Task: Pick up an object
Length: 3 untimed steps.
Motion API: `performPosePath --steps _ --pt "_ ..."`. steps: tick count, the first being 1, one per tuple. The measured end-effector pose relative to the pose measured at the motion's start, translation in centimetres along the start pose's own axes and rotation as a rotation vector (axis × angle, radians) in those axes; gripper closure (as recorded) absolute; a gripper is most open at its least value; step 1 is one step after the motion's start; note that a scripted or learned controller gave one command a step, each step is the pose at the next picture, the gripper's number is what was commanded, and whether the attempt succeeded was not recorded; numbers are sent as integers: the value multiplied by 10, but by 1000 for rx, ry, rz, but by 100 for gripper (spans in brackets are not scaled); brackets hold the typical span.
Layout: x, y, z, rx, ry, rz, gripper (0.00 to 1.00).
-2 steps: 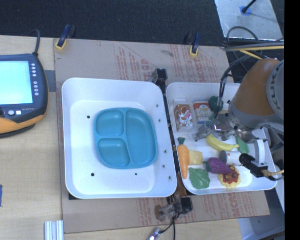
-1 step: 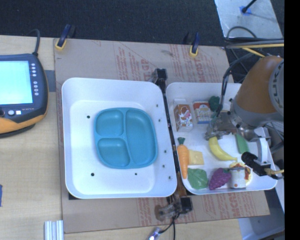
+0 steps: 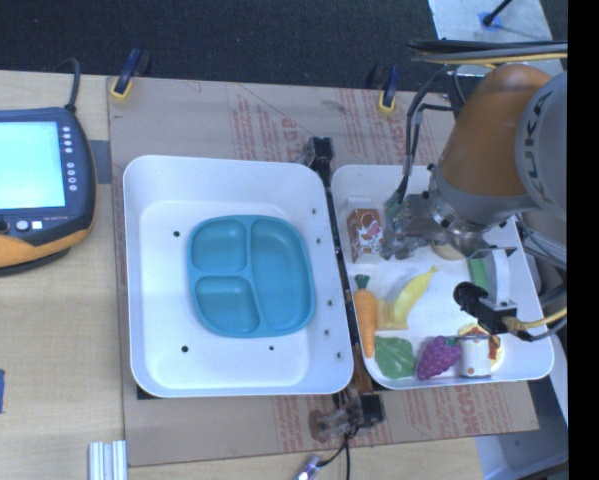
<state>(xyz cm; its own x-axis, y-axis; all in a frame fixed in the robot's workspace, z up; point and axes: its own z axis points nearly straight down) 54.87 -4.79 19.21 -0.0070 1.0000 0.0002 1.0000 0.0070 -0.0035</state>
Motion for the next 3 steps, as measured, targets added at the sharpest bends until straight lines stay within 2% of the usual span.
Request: performPosePath --steps 1,2,3 --pt "-1 0 0 1 -1 1 0" --pt "-85 -29 74 3 -1 4 0" --pt "-111 -59 101 2 0 2 0"
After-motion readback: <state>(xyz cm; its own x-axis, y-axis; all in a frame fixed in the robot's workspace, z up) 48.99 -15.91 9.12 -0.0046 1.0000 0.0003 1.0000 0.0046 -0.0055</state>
